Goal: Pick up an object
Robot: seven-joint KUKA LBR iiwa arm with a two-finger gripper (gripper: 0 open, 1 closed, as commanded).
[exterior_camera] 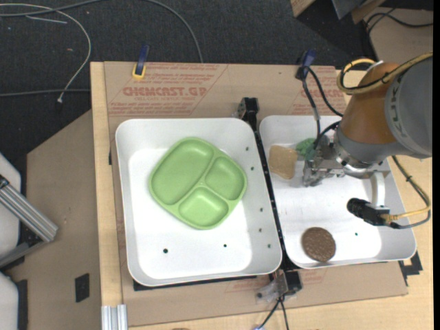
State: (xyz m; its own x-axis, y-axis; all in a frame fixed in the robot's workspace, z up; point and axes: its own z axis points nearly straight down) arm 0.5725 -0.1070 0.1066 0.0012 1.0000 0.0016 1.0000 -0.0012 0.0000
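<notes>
The desk (103,205) is topped with brown cardboard (red lettering runs along its far edge). 2 shallow white bins sit directly on it, side by side and touching or nearly so: the left bin (137,253) larger, the right bin (357,249) smaller. 2 blue clamps (141,60) seem to pin the far edge.

Arm reaching in from the right, wrist bending down and to the left.

The grey arm (412,108) is entering from the right edge, and its orange band (368,105) is sitting just above the wrist. The wrist is pointing down and to the left, ending in the metal gripper (314,172), which is hanging low. The fingers are looking small and dark from this slanted angle, so their spacing is not readable. A cable is looping over the top of the orange band.
</notes>
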